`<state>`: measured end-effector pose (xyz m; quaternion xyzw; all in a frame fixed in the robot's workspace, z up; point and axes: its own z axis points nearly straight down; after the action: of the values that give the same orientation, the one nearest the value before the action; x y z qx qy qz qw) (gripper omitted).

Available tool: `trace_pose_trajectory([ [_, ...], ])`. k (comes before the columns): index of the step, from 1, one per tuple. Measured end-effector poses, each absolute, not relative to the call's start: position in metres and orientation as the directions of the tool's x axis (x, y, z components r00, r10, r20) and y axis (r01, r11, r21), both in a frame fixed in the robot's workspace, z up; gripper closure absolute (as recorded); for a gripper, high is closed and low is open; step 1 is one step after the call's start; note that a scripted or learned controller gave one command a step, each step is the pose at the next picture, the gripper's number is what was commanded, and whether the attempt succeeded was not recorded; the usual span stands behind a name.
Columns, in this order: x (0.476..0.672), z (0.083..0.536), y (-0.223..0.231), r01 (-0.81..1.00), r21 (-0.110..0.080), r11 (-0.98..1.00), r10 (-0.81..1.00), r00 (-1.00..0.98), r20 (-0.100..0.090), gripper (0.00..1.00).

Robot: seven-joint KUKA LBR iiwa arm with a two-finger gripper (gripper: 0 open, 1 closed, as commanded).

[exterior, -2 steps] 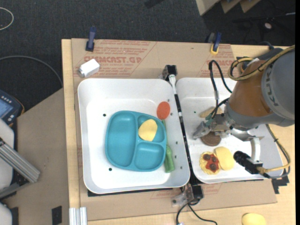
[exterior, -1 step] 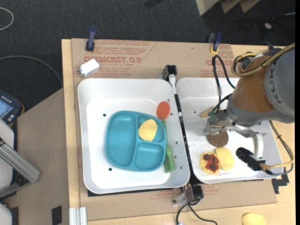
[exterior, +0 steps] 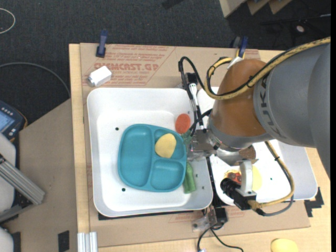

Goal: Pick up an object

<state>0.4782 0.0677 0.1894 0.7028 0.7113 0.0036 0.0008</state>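
The table [exterior: 136,64] carries two shallow white bins side by side. In the left bin [exterior: 97,140] lies a teal divided plate [exterior: 139,159], set toward the near right of the bin floor. A yellow rounded piece [exterior: 166,145] rests in the plate's far right compartment. An orange-red round piece [exterior: 182,123] lies on the bin floor just beyond the plate's far right corner, and a green stick-like piece [exterior: 188,178] lies along the plate's right edge, close to the bin's right wall. The arm [exterior: 294,98] reaches in from the right, its orange band above the wall between the bins, covering much of the right bin [exterior: 302,177]. The tool [exterior: 193,140] sits low at the left bin's right wall, between the orange-red piece and the green piece and just beside the plate's right edge. It is tucked under the wrist, so I cannot tell whether it is spread or pressed together, nor whether it touches anything. In the right bin a pale yellow piece [exterior: 257,178] shows near the arm. A small white block [exterior: 100,76] lies on the table beyond the left bin's far left corner.
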Motion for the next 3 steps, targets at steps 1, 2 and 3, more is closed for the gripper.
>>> trace_pose_trajectory([
  [1, 0.48, 0.205, 0.006, 1.0, 0.004, -0.006, 1.0, 0.006, -0.002, 1.0],
  [2, 0.48, 0.214, 0.009, 1.0, 0.005, -0.001, 1.0, 0.001, -0.001, 1.0],
  [3, 0.481, 0.224, 0.01, 1.0, 0.007, -0.001, 1.0, 0.001, -0.001, 1.0],
])
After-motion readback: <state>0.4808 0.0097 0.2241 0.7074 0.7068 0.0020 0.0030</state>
